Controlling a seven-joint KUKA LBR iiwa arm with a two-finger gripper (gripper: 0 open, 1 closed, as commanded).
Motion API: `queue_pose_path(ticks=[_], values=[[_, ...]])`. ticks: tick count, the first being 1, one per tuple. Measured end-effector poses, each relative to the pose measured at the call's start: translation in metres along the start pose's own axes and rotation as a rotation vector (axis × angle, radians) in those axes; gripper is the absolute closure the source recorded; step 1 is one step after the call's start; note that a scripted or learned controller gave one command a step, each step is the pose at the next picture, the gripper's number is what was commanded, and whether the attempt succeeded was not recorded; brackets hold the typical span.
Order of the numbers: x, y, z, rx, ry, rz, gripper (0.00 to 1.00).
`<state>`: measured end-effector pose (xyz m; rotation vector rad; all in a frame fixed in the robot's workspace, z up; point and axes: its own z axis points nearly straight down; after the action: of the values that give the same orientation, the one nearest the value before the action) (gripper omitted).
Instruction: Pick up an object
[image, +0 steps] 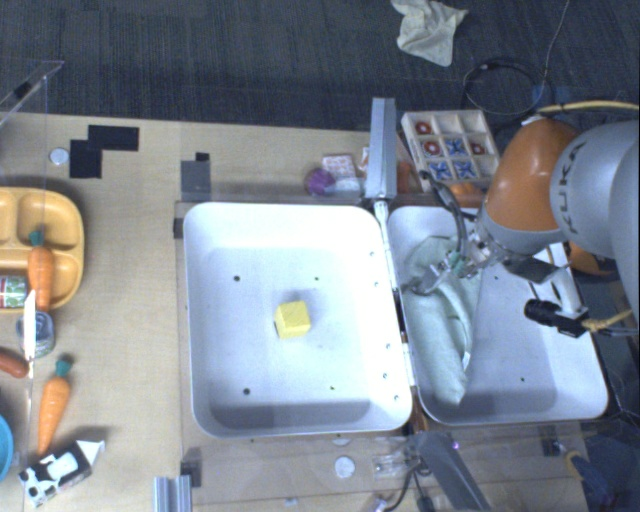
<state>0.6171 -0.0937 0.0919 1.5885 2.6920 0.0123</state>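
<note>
The yellow block (293, 319) sits alone near the middle of the left bin (215, 400), flat on the floor, well apart from every wall. In the right bin (570, 400) you have a pale grey-green cloth (440, 340), long and rumpled, lying along the left wall from about mid-bin down toward the near corner. The gripper (440, 277) is low over the cloth's upper end, at or very near the fabric; the fingers blur into the folds there, so you cannot tell how far apart they stand or whether any cloth sits between them. The arm (560, 195) reaches in from the right, its orange band above the wrist. On the bench to the left: a yellow tray (60, 215) and two toy carrots (50, 400).
</note>
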Motion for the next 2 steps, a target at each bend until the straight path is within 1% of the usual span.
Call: queue_pose_path(ticks=[1,2], values=[[-0.029,0.037,0.003,0.007,0.004,0.215,0.00],[-0.069,0.017,0.002,0.028,0.036,-0.283,0.00]])
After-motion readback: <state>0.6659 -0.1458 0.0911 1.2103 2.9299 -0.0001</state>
